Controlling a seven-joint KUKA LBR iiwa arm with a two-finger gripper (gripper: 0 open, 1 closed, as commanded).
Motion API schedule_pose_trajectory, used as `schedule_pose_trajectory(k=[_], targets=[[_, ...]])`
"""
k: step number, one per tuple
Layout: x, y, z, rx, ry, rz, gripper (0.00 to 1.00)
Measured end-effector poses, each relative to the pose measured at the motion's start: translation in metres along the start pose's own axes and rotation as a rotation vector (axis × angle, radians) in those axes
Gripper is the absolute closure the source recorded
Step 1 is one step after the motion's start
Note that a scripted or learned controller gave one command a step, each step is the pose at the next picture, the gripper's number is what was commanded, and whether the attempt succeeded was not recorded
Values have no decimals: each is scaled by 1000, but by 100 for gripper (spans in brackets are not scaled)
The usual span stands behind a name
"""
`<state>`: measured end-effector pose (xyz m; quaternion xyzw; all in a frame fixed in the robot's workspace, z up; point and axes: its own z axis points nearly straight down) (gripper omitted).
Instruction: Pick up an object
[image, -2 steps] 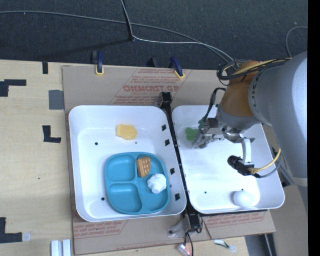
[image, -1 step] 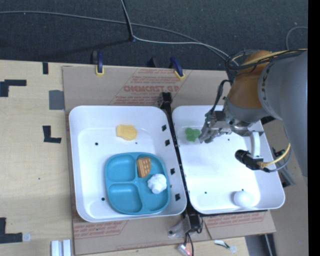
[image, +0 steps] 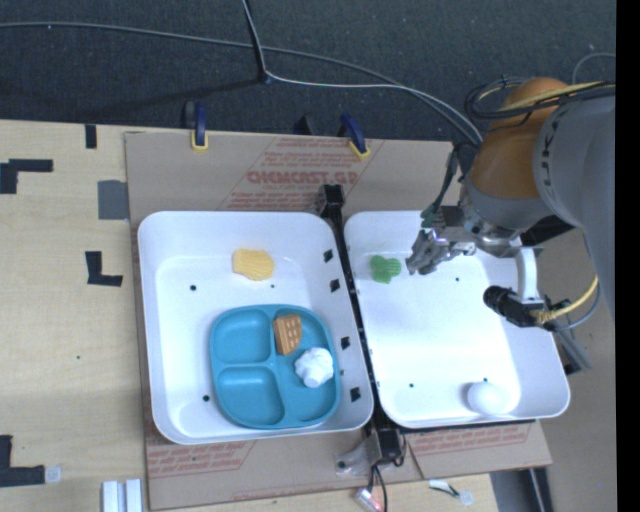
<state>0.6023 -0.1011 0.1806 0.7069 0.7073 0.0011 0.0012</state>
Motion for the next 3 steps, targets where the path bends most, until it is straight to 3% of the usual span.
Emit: schedule_pose_trajectory(k=[1,3], targets=[[10,1,-49,0,0,-1,100],[117,4,-47,4,1,-4,100]])
